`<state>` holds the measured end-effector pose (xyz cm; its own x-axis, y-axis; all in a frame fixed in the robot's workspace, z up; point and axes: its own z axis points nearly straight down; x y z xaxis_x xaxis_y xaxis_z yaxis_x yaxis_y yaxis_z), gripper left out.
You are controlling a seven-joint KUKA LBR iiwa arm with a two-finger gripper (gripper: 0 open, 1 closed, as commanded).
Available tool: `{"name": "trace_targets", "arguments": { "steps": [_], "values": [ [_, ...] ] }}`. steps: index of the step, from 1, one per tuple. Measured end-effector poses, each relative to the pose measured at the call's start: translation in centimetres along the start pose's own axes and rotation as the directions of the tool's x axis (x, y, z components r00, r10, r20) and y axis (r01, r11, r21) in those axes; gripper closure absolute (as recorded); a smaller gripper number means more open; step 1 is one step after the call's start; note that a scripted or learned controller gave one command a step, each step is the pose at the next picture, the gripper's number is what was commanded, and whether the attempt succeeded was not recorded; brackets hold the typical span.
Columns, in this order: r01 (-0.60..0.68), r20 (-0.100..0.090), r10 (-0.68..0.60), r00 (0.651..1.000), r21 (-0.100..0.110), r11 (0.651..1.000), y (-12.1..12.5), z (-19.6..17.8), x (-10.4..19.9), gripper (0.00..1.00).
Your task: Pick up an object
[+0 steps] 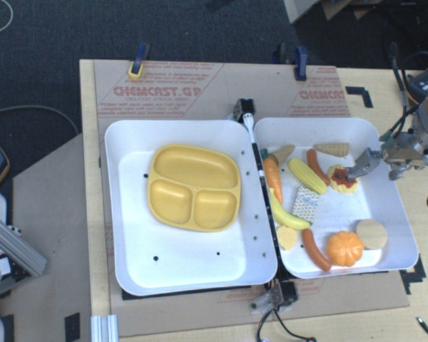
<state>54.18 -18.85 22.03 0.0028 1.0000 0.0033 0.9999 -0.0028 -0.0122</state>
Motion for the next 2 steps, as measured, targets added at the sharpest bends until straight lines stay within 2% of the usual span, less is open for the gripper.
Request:
{"name": "trace_targets", "arguments": {
  "steps": [1, 2],
  "values": [
    [0.003, 0.003, -0.003, 1.000, -0.011, 1.000, 0.3, -0.6, 0.0, 0.00],
    [0.003, 0.000, -0.003, 1.000, -0.004, 1.000, 0.3, 5.8, 0.1, 0.00]
  ]
}}
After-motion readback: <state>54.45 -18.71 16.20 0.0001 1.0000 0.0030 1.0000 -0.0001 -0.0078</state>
